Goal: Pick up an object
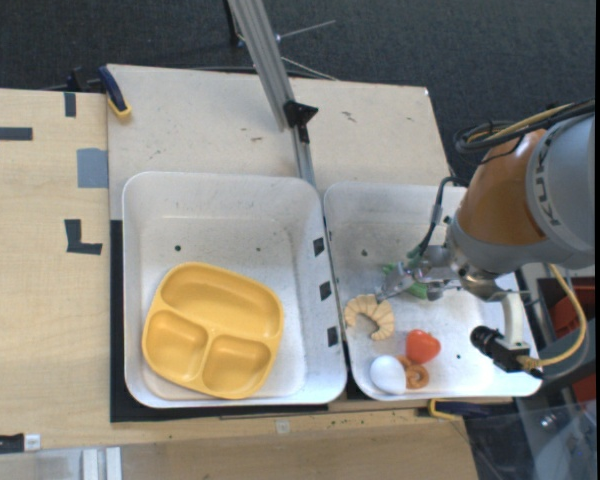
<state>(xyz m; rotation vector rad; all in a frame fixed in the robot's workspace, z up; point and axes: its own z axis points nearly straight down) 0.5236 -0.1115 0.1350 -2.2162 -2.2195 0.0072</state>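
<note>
Just near and left of the gripper point(405, 280) lies the croissant point(370, 315), long axis left-right; whether the gripper is spread, I cannot tell.

Illumination is even and diffuse, from overhead. The white bins point(220, 193) render bright without blown glare. Shadows are soft and short beneath the yellow tray point(212, 330) at lower left. Focus is moderately soft throughout; the dark floor along the upper frame shows grain.
</note>
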